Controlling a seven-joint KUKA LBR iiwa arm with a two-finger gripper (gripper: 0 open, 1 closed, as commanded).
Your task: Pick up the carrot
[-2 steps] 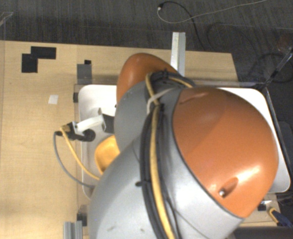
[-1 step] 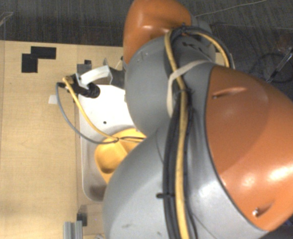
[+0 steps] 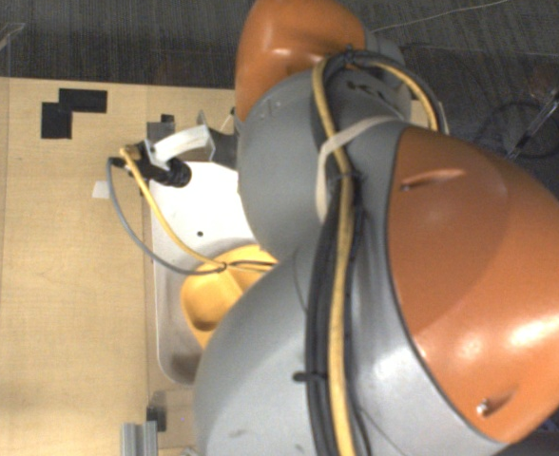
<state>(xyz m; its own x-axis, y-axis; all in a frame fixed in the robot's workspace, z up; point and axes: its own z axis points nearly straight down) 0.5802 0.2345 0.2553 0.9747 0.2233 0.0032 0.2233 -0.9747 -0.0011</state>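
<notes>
A yellow-orange rounded shape [image 3: 213,297] lies in the white bin [image 3: 170,350], close against the bin's left wall and pressed up under the arm's grey casing. It may be the carrot, but most of it is hidden and its form is too blurred to name it with certainty. A thin yellow cable [image 3: 161,218] crosses just over its upper edge.

The bin shows as a narrow strip of white floor and a rounded lower-left corner. Its left wall runs alongside the light wooden bench [image 3: 51,283], which takes up the left part of the view. Black block-shaped marks [image 3: 70,110] sit along the bench's far edge.

Above the yellow shape, a white housing with a black fitting [image 3: 172,171] stands at the bin's far left corner. The yellow cable and a grey cable [image 3: 123,217] loop out from that fitting over the bench edge and curve back toward the arm.

The arm [image 3: 356,283] covers the middle and right of the view, with grey joints, large orange shells and a cable bundle strapped along it. The gripper lies beneath this bulk, so I cannot tell how its jaws stand or whether anything is held in them.
</notes>
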